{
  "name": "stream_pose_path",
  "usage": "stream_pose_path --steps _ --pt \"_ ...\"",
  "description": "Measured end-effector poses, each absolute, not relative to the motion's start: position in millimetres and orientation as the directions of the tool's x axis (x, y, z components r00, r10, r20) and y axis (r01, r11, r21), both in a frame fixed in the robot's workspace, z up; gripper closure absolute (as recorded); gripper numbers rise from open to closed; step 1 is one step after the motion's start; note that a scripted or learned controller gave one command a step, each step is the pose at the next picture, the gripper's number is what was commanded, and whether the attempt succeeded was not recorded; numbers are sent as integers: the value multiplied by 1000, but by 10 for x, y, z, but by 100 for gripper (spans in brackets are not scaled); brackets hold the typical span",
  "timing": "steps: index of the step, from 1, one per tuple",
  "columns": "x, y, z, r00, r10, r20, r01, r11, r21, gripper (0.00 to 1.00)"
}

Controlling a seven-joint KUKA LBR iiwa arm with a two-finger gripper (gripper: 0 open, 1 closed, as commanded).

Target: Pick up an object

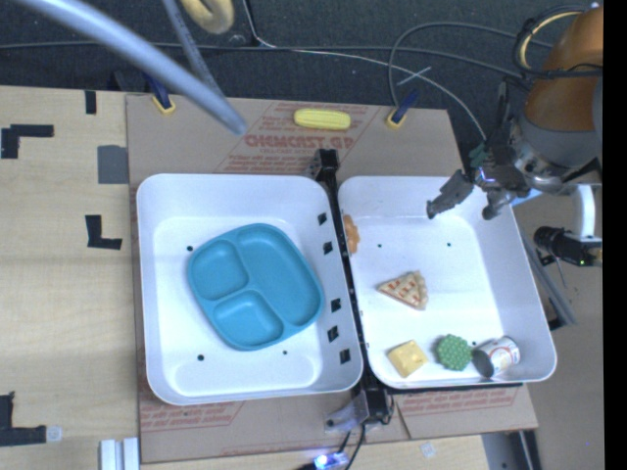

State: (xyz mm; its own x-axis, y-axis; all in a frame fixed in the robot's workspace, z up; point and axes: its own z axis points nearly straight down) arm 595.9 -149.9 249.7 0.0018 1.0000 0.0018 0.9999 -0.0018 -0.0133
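My gripper (466,204) hangs over the far right part of the right bin (509,262), its two dark fingers spread open with nothing between them. Well below it on the bin floor lies a tan wedge-shaped toy slice (405,290). Along the near edge sit a yellow block (407,357), a green knobbly piece (453,352) and a small silver can (497,356) on its side. A small orange piece (350,233) rests against the bin's left wall.
The left bin (167,223) holds a blue divided plate (255,284). A yellow oblong object (321,118) lies on the cardboard behind the bins. Cables run across the back, near the arm.
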Motion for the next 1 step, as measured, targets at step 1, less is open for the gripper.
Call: stream_pose_path --steps 1 --pt "5982 -1495 2567 -2 1000 0 1000 2 -1 0"
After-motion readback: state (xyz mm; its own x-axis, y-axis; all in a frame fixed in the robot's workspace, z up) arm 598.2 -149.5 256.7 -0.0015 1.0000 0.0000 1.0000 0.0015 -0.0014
